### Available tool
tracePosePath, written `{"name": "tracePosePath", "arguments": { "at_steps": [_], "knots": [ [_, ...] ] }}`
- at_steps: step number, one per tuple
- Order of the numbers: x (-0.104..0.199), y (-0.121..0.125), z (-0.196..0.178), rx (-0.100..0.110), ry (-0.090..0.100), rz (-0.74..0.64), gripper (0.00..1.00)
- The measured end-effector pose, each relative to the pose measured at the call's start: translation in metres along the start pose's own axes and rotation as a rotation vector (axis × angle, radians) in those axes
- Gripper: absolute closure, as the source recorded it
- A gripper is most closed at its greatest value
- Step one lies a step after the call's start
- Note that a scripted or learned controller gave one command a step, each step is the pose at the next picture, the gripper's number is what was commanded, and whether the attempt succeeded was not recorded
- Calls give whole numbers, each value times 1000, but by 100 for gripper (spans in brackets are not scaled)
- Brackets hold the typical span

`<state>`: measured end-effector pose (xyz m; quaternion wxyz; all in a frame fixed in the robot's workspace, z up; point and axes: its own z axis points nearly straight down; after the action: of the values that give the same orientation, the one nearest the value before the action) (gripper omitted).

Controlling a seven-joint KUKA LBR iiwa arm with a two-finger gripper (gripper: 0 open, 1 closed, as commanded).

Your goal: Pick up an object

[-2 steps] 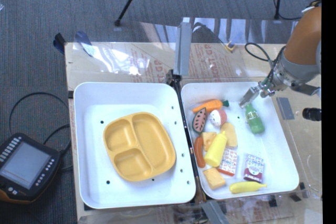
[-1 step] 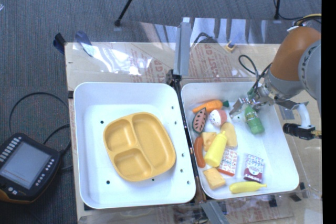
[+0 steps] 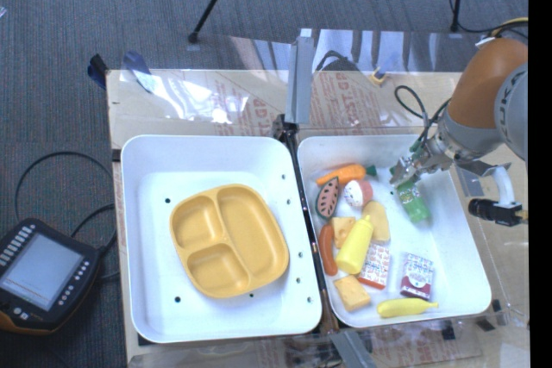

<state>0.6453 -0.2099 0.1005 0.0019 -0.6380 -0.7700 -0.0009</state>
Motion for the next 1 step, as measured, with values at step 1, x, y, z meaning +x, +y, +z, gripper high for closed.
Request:
{"name": "tracePosePath", "arguments": {
  "at_steps": [1],
  "knots": [
    [23,6,-99,-10,-8,-92,100]
  ]
}}
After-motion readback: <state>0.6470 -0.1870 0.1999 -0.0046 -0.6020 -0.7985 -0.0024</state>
